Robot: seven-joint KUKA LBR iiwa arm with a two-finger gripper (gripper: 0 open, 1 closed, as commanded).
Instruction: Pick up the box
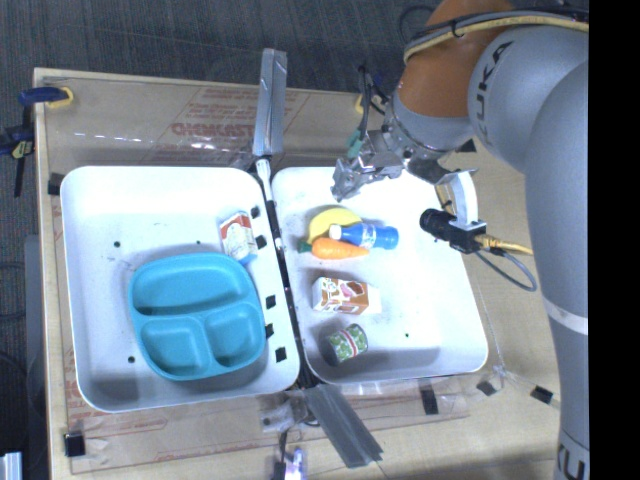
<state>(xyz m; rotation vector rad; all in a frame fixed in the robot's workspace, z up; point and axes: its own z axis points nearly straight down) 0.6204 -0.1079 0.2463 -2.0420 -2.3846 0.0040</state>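
Gripper (352, 176) hangs over right bin (455, 313) near box (342, 296).

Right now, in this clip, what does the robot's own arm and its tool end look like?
The arm is smooth, rounded grey casing with an orange band above the wrist and dark lettering on the grey shell. Black cables run along the orange section. The gripper is a small grey metal assembly. A black cylindrical part with a yellowish cable sits beside the wrist.
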